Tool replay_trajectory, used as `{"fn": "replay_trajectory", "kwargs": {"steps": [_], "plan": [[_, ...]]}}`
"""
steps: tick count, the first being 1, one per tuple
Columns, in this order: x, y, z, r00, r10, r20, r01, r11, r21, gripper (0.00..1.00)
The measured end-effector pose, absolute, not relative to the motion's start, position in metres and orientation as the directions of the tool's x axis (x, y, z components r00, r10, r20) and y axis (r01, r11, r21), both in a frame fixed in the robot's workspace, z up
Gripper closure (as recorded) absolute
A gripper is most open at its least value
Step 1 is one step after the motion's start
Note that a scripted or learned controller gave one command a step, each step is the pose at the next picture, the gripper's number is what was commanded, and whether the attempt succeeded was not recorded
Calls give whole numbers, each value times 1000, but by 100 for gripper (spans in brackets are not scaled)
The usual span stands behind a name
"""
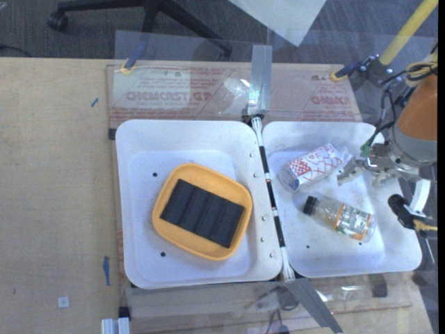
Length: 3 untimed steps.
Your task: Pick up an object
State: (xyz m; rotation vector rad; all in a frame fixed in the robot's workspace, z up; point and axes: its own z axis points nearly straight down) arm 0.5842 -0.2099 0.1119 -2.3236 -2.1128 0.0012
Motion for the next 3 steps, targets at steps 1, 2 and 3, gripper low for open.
{"fn": "replay_trajectory", "kwargs": {"steps": [1, 2, 3], "plan": [[504, -174, 88, -61, 998, 0, 998, 61, 8, 0], [483, -185, 88, 131, 991, 4, 991, -131, 7, 0], [486, -108, 89, 152, 988, 3, 988, -152, 9, 0]]}}
